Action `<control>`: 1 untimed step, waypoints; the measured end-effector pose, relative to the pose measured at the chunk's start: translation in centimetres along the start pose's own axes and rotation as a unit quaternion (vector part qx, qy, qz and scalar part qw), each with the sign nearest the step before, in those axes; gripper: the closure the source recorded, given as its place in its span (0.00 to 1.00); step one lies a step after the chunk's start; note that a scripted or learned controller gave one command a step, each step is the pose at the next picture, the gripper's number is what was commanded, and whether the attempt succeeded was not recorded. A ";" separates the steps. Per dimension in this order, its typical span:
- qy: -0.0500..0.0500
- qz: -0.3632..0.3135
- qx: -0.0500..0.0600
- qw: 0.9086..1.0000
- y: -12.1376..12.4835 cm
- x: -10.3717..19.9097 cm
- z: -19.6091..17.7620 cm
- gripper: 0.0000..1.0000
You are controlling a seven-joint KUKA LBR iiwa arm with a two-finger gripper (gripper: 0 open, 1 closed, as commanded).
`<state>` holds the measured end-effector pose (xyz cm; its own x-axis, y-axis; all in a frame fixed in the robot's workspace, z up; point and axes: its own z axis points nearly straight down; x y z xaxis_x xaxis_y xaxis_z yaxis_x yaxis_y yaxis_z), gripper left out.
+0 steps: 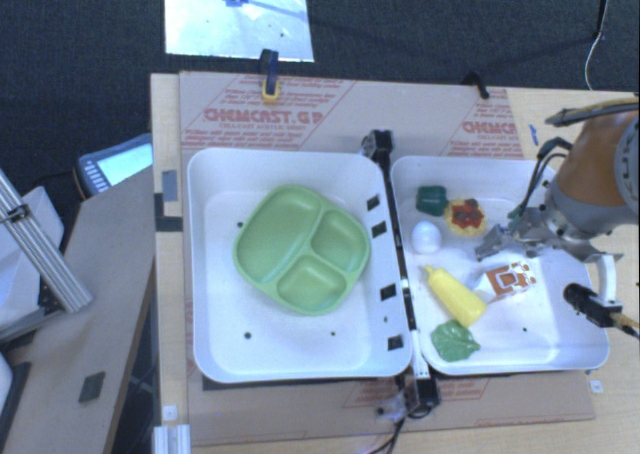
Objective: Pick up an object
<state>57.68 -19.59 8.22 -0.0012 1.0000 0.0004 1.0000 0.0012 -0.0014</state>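
A: The arm comes in from the right, and the hand (508, 240) hangs low over the right bin (580, 352), just above a small white card with an orange print (510, 280). Can you read its grip?

B: No. The metal parts blur together from up here, so I cannot tell whether it is spread or pressed together. Nothing clearly sits in it.

A: What is on offer, then?

B: The card lies right under the hand, flat on the bin floor. Just beyond the card, away from the arm, lies a yellow banana-shaped piece (456, 294), with a green leafy piece (455, 342) touching its far end. Further along from the hand sits a white egg-shaped thing (427, 236), and beside that a yellow-and-red piece (466, 216) and a dark green one (432, 200).

A: And the left bin (215, 242)?

B: A green divided plate (300, 248), well away from the hand across the divider. Not a sensible reach, I think.

A: So the card is the nearest pick.

B: Nearest, but likely awkward: it looks thin and flat, hard to pinch off the floor. I'd favour the banana piece. Square up across its narrow width, come straight down at its middle, and stay clear of the green piece at its end.

A: Risk?

B: It looks smooth and rounded, so an off-centre close could squirt it sideways.
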 end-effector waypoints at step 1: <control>-0.001 0.000 -0.003 1.000 0.2 -0.1 -1.3 1.00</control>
<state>57.84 -19.68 9.55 -0.0007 1.0000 -0.0022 1.0000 0.0007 0.0045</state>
